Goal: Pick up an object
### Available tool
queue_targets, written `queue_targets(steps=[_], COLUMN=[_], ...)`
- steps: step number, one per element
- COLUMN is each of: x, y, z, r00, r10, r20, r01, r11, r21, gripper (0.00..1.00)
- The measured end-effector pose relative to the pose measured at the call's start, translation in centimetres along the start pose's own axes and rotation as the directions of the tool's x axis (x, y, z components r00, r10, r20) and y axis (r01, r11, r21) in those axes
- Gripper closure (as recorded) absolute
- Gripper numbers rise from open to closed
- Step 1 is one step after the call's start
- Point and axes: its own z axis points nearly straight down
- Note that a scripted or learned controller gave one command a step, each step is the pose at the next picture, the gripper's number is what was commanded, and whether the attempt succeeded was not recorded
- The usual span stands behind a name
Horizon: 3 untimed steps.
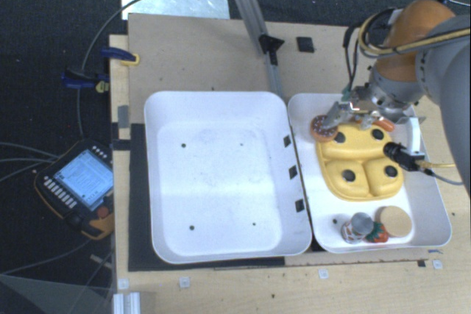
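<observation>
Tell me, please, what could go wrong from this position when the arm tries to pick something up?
1. The hand sits over the far end of the right bin, where a small brown ring-shaped item touches the big yellow object. It may nudge one while going for the other.
2. The yellow object looks wide and rounded, so a grasp could slip.
3. The right bin's wall is close beside the ring, leaving little room.

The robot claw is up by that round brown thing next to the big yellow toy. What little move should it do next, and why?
Probably a short move straight down. The gripper sits at the far end of the right bin, just above the round brown object beside the yellow toy, and nothing looks held yet. Whether it is lined up well is hard to tell.
</observation>
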Motion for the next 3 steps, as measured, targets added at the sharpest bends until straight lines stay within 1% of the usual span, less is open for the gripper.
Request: queue_targets(steps=[1,2,3], x=[0.1,0.0,-0.4], y=[0.3,-0.5,-0.5], z=[-1.6,-7.4,-11.9], r00=[1.000,1.000,1.000], r10=[-0.005,0.000,0.000], r20=[-0.001,0.002,0.002], r01=[0.005,0.000,0.000], r11=[1.000,1.000,1.000], r21=[-0.008,-0.007,-0.007], gripper=[1.00,1.00,1.00])
